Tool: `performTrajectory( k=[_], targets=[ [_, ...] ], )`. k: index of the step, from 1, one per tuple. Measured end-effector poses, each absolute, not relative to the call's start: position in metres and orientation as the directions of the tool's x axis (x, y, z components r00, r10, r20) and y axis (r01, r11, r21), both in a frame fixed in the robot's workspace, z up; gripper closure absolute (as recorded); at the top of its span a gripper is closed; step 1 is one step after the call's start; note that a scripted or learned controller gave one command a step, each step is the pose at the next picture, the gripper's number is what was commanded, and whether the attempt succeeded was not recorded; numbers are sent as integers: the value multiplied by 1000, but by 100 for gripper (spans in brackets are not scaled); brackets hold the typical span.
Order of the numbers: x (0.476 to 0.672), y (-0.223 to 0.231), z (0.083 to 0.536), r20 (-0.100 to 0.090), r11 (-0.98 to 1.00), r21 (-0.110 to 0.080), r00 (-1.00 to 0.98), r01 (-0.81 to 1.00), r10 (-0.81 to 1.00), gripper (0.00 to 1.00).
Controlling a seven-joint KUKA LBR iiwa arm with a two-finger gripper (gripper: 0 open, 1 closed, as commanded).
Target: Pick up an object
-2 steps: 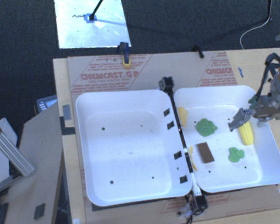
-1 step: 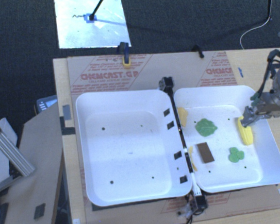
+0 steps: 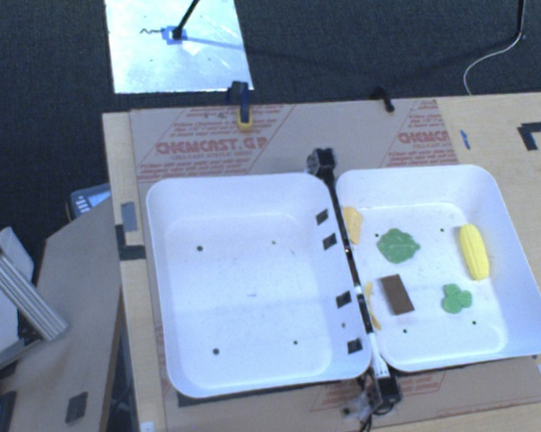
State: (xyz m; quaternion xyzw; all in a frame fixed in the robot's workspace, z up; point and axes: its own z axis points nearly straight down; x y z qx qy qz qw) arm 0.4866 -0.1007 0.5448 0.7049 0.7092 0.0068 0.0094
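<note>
Two shallow white bins side by side on the bench. Left bin (image 3: 249,287): bare white floor. Right bin (image 3: 508,237): five visible items. One yellow corn cob (image 3: 474,251) near the right wall, lying lengthwise. Two green leafy pieces: a larger one (image 3: 397,244) mid-bin and a smaller one (image 3: 457,298) toward the front right. One brown rectangular block (image 3: 396,294) lying flat, front-left of centre, just below the larger green piece. One pale yellow item (image 3: 352,223) against the left wall by the divider, partly hidden, type unclear. All items apart from each other. Gripper state: cannot tell.
</note>
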Motion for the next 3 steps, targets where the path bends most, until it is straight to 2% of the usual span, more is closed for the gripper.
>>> performTrajectory(
  k=[1, 2, 3],
  targets=[
    [538, -71, 399, 1, 8, -9, -8, 1000, 1000, 100],
    [561, 18, 233, 3, 10, -15, -10, 1000, 1000, 100],
    [535, 15, 512, 1, 6, 23, -6, 1000, 1000, 100]
  ],
)
